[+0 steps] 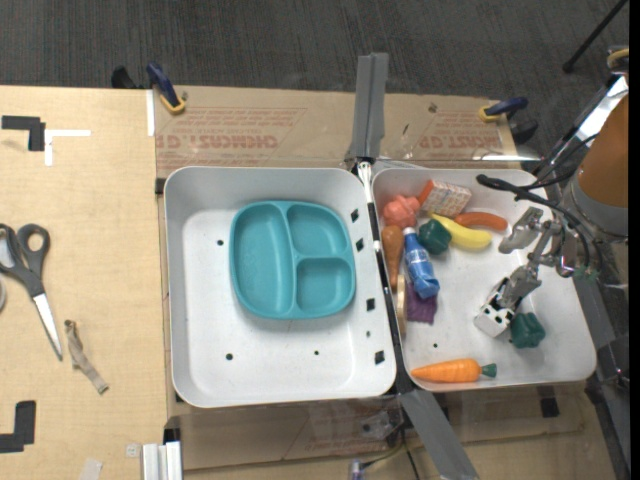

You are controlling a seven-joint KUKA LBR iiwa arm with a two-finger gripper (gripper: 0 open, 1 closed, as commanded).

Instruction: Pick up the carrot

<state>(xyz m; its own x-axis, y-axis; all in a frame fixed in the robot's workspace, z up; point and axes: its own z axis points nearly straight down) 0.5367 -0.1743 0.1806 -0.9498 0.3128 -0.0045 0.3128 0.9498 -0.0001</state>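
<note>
**Over the right bin, carrot lying at its front edge**

My gripper (497, 313) hangs low in the right bin (570, 353), close above a small white block with dark spots (491, 319) and just beside a dark green toy (527, 330). Whether my grip is released or clenched I cannot tell from this slant, and I see nothing I could call held.

The carrot (447, 371) lies flat near the bin's front wall, orange body pointing left, green stub to the right. It sits apart from me, toward the front and a little left of my tool.

The rest of the clutter crowds the bin's back left: a yellow banana (464, 232), a blue bottle (418, 266) lying along the dividing wall, a purple piece (421, 308) under its near end, a pink-orange lump (401, 209) and a pale speckled block (448, 198) at the back.

The left bin (200, 338) carries a teal divided plate (293, 259) with three compartments, set a little back of centre.

Both bins rest on brown cardboard (250, 133) held by blue-and-yellow clamps (165, 86) at the back. To the left runs a pale wooden benchtop (80, 268) with black tape marks, a pair of grey-handled scissors (33, 273) and a scrap of strip beside them. Behind the bench the floor is dark grey carpet (300, 18).
</note>
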